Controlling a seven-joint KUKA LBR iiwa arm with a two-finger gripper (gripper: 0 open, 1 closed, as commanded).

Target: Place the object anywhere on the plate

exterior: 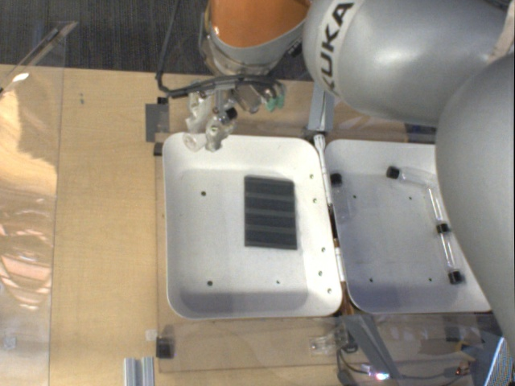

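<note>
Hovering over the far left corner of the left bin (185, 215), with the fingers (214, 139) pointing down at the rim; cannot tell whether spread or closed, nor whether anything is sitting between them. Lying well below and to the right of the fingers, flat in the middle of that bin: a dark ribbed rectangular object (270, 212), apart from them. Sitting farther right of the fingers, beside the left bin on the table (96, 215): the right bin (386, 240). Showing no recognisable plate.
</note>
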